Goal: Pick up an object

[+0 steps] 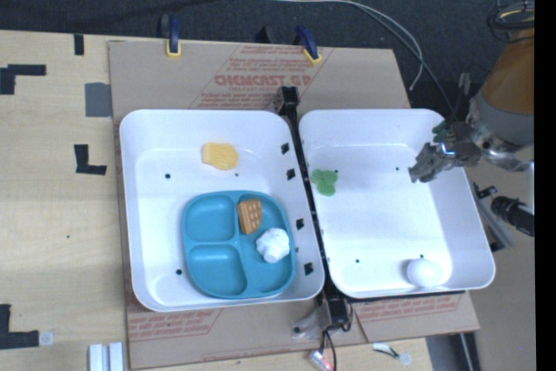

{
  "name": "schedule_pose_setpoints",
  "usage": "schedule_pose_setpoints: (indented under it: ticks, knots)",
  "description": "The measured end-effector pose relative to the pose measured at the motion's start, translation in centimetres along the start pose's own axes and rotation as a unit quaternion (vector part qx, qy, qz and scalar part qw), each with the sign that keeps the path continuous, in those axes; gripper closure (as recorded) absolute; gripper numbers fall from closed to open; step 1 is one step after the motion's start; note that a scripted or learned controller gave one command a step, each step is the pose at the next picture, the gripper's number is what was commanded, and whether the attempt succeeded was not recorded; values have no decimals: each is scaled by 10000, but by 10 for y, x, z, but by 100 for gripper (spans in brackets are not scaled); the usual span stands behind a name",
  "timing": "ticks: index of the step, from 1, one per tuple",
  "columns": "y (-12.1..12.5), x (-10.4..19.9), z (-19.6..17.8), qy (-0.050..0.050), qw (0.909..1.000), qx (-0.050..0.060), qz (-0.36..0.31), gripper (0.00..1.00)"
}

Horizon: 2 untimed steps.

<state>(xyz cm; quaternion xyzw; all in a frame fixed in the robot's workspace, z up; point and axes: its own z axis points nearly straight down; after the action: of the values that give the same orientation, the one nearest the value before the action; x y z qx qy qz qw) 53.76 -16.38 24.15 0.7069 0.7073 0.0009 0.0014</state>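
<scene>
My gripper (425, 168) hangs over the right bin (391, 128), near its right wall. Its dark fingers point down and left, and nothing shows between them. A small green object (326, 182) lies at the left side of that bin, well to the left of the gripper. A white ball (425, 272) rests near the bin's front right corner. In the left bin (152, 130) a yellow piece (221, 155) lies on the floor. Behind it toward the front sits a blue divided tray (208, 261) holding a tan waffle-like piece (249, 215) and a white lump (274, 245).
The two bins meet at a black divider with clips (300, 178). They stand on a cardboard sheet (252, 78) held by blue and yellow clamps (173, 37) at the back. A cable (347, 4) runs across the dark floor behind.
</scene>
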Motion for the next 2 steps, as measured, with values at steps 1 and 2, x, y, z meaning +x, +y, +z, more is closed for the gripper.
schedule_pose_setpoints:
  ticks: [1,2]
  knots:
    - [11,45,-4,9,10000,18,-17,100]
    - [14,106,-5,11,10000,20,-25,100]
